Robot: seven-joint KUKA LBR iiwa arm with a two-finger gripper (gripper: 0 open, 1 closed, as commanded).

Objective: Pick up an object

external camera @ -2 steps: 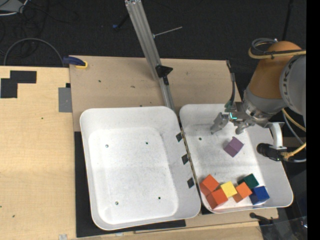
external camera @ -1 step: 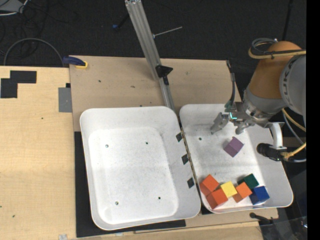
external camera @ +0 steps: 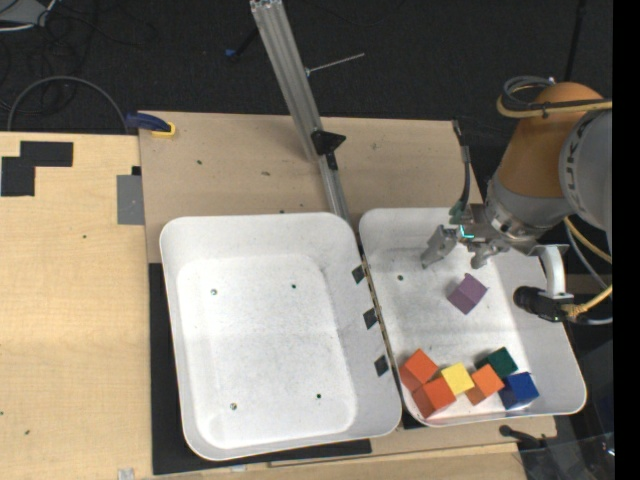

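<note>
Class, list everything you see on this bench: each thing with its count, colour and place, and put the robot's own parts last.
left bin: 1, white, left of centre
right bin: 1, white, beside the left bin
purple block: 1, purple, middle of right bin, apart from the rest
orange blocks: 3, orange, near edge of right bin
yellow block: 1, yellow, among the orange ones
green block: 1, dark green, near right corner
blue block: 1, blue, beside the green one
metal rail: 1, silver, slanting behind the bins
gripper: 1, grey, open, above the right bin's far part
</note>
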